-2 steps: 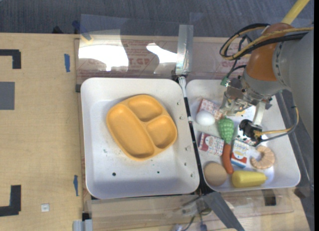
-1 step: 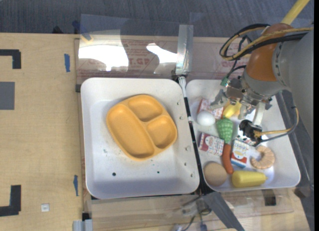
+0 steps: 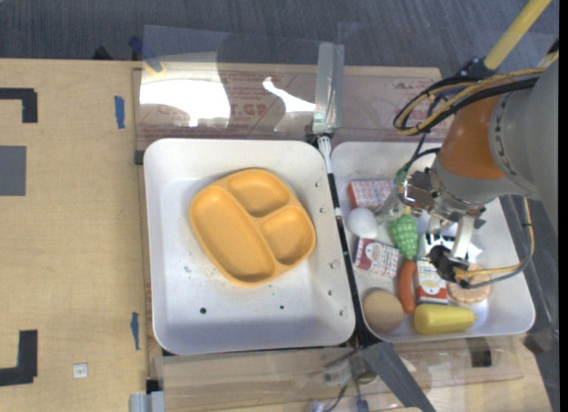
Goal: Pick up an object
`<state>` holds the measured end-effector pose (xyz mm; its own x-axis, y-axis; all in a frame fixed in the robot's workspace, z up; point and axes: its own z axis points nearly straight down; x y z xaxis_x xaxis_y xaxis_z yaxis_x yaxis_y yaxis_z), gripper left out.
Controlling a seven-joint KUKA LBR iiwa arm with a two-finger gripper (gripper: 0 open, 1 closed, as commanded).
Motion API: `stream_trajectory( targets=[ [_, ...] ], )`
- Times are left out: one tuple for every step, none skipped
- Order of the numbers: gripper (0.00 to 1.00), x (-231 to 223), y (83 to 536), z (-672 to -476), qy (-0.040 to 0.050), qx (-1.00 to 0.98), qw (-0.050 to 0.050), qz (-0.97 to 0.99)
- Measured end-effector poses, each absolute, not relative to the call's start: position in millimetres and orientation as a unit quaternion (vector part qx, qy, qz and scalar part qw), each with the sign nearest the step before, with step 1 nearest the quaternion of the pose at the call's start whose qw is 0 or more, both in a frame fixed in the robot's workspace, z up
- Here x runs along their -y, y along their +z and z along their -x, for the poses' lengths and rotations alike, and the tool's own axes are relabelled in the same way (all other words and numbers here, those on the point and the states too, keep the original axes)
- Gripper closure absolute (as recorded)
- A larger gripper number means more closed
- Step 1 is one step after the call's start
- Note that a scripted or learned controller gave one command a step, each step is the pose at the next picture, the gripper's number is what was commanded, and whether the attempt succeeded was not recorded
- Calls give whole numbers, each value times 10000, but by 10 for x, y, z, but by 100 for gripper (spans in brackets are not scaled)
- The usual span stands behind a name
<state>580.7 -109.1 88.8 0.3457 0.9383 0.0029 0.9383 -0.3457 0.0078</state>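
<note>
The jaws were recorded over the right bin [image 3: 519, 312], just beside a green toy [image 3: 406, 234]. Their state, open or closed, could not be told.

A robotics lab: plywood bench [image 3: 71, 250] with tape marks [image 3: 119, 110], two white bins [image 3: 169, 312], a cabled arm [image 3: 524, 144].

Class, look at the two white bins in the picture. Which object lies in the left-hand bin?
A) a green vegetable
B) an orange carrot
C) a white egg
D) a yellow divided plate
D: the yellow divided plate lies in the left-hand bin, while the egg and carrot are in the right-hand bin.
</note>
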Motion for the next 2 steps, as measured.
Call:
stream_trajectory(
  targets=[
    [0,910,879,-5240,24,-5859,9,-8104],
    [100,920,993,-5260,44,-5848,37,-8112]
  ],
)
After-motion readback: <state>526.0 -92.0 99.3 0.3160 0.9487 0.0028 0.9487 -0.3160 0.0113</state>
